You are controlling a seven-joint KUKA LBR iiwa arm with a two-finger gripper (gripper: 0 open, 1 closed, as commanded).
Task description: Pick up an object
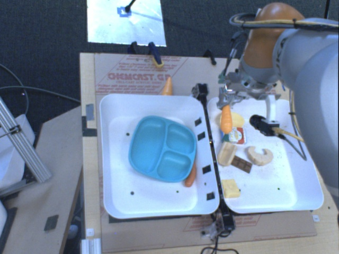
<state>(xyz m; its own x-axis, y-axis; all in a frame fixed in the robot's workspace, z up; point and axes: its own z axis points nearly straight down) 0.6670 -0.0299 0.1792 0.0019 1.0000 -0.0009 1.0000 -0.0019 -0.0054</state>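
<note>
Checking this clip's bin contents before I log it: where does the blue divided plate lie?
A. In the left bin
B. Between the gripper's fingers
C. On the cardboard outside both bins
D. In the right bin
A: the blue divided plate lies flat on the left bin floor, apart from the gripper.

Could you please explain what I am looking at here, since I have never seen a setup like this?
This is a single camera fixed above a workbench, looking down at a slant. The large grey and orange shape at the right is a robot arm. At its end is a two-finger gripper, and an orange carrot hangs upright right under it, apparently pinched at its top.

On the bench sit two shallow white bins. The left bin holds a blue divided plate with another carrot tucked at its lower edge. The right bin holds small toy foods: a yellow cheese cube, a brown chocolate piece and a pale bitten ring.
</note>
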